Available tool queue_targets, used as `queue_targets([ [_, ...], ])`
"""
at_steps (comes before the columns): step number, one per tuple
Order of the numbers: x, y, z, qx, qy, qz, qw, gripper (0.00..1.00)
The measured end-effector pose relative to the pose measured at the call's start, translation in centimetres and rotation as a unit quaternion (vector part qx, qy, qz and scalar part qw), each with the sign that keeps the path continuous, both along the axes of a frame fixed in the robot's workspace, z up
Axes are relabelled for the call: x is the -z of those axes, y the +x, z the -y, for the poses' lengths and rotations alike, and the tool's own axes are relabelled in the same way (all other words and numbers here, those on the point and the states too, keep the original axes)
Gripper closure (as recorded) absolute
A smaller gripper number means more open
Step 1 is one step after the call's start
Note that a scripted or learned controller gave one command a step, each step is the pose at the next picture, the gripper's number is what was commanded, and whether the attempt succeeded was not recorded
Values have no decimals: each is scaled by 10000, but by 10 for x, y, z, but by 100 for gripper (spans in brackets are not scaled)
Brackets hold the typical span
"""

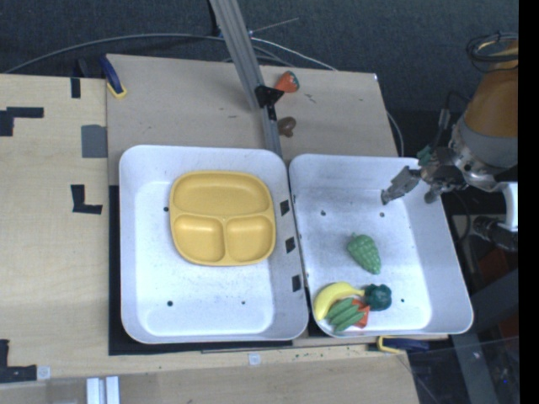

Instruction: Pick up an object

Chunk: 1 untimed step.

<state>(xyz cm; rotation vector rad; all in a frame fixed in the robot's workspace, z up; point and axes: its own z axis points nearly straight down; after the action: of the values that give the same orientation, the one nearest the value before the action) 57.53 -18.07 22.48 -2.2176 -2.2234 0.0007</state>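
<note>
Fingers [396, 194] of dark grey metal reach in from the right over the upper part of the right bin [337, 175], hovering above its bare white floor with nothing between them; whether they are spread or pressed together I cannot tell, since from this slant only one slim prong with a blunt tip reads clearly. Behind them the wrist is a cluster of dark fittings with a small teal part, and above that sits the arm [493, 116], rounded and smooth, with its orange band. Both bins are shallow white trays with rounded corners and a faintly speckled, scuffed surface. In the right bin a green object [365, 252] lies near the middle, oval and tapering, its skin covered in small bumps (rather like a knobbly toy fruit or vegetable); it is well apart from the fingers, lower in the bin. At the bin's lower left corner a small white plate [320, 316] holds a yellow banana [333, 295], smooth and curved, touching a bunch of green bean-like pods [344, 311] with a bit of red-orange beside them, and a dark green lumpy piece [379, 296] at their right. The left bin [143, 225] carries a yellow plastic tray [223, 217], glossy, with rounded corners and three compartments: one wide above, two smaller below. The bench [185, 99] beneath is pale, matte board with black tape marks.
</note>
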Motion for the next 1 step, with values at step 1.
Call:
queue_targets([
  [1,0,0,0,1,0,0,10000,0],
])
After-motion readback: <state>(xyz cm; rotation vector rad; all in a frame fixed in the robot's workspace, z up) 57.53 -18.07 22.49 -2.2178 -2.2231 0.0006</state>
